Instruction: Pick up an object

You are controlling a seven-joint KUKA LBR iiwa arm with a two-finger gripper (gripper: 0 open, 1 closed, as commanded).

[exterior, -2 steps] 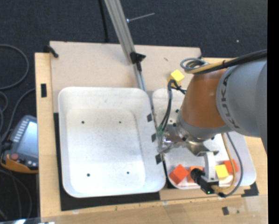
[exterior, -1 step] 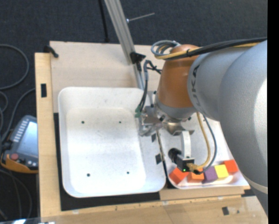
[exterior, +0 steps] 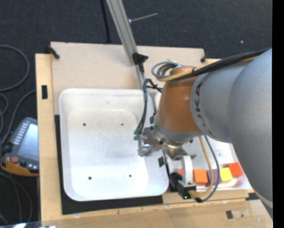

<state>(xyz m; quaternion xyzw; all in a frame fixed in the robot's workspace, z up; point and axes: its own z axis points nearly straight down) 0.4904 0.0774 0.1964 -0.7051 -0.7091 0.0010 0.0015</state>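
My gripper (exterior: 172, 152) hangs below the orange-banded wrist (exterior: 180, 108), over the left side of the right bin (exterior: 227, 152) and near the wall it shares with the left bin. The arm hides most of the right bin. Just right of the gripper, near the bin's front edge, lie an orange block (exterior: 200, 176), a yellow block (exterior: 225, 175) and a red-orange block (exterior: 234, 168). A small purple piece (exterior: 209, 176) shows between the orange and yellow ones. I see nothing held.
The left bin (exterior: 85, 103) is a white tray with a few dark dots on its floor. A metal rail (exterior: 123, 25) slants up behind the bins. A handheld pendant (exterior: 23, 146) and cables lie off the bench at the left.
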